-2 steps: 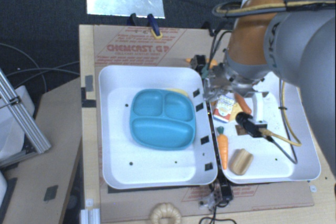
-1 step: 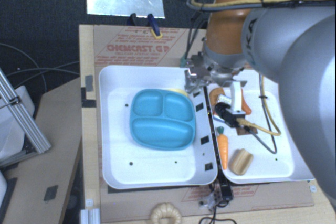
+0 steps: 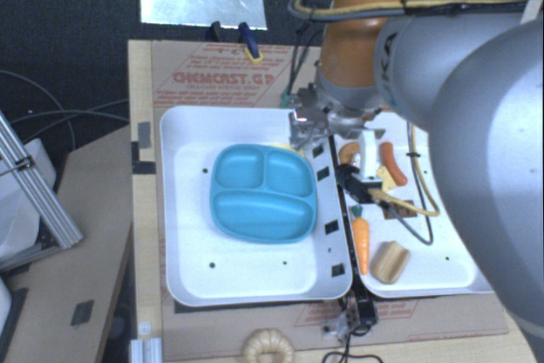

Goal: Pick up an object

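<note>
While the big grey arm (image 3: 459, 89) is stretched in from the right, its gripper (image 3: 308, 128) is seen low over the back right corner of the left bin (image 3: 183, 208), just beside the far edge of the blue plate (image 3: 263, 192). Whether the gripper is spread or pressed together cannot be told, and nothing is seen held in it. The blue plate, split into three parts, is laid flat in the middle of the left bin. In the right bin (image 3: 442, 268), a carrot (image 3: 361, 244) is laid near the wall between the bins. A tan block (image 3: 390, 261) is set just beside the carrot. A red sausage (image 3: 392, 162) is seen farther back.
</note>
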You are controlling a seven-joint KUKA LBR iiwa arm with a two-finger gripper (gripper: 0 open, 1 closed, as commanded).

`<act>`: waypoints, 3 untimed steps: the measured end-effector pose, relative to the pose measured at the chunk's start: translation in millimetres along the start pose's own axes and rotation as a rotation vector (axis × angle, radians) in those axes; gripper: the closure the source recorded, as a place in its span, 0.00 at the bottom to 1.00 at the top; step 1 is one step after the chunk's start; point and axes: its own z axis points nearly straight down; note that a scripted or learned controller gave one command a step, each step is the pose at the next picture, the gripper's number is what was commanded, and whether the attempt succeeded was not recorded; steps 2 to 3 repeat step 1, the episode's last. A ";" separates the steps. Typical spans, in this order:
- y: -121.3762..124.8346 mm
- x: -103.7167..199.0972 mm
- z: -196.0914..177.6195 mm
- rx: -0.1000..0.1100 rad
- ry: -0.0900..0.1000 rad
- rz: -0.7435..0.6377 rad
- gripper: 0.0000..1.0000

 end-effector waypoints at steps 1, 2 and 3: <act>-10.0 -2.0 -11.9 0.002 0.001 0.003 1.00; -10.0 -2.0 -11.9 0.002 0.001 0.003 1.00; -10.0 -2.0 -11.9 0.002 0.001 0.003 1.00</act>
